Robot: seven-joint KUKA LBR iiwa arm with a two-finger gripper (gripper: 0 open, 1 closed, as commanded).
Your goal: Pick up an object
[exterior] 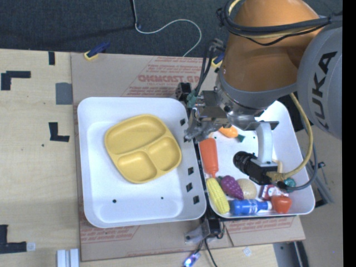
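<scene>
Seen from above and at a slant, two shallow white bins sit side by side on the bench. The left bin [94,171] holds a yellow divided plate [142,148], lying flat near its middle. The grey and orange arm [267,43] reaches in from the right and covers the far part of the right bin [290,128]. Its gripper [194,125] hangs low over the near-left corner of that cover, about where the two bins meet. Whether its jaws stand apart or together cannot be made out from here, and nothing shows between them. An orange toy carrot [209,156] lies in the right bin just below and slightly right of the gripper, close to it but seemingly not touching. Its long axis runs nearly along the dividing wall, one end toward the gripper, the other toward the near edge. Beyond it lie a yellow corn cob [217,196], a purple piece [231,186], a beige ball [248,189] and a blue bottle [248,207].
</scene>
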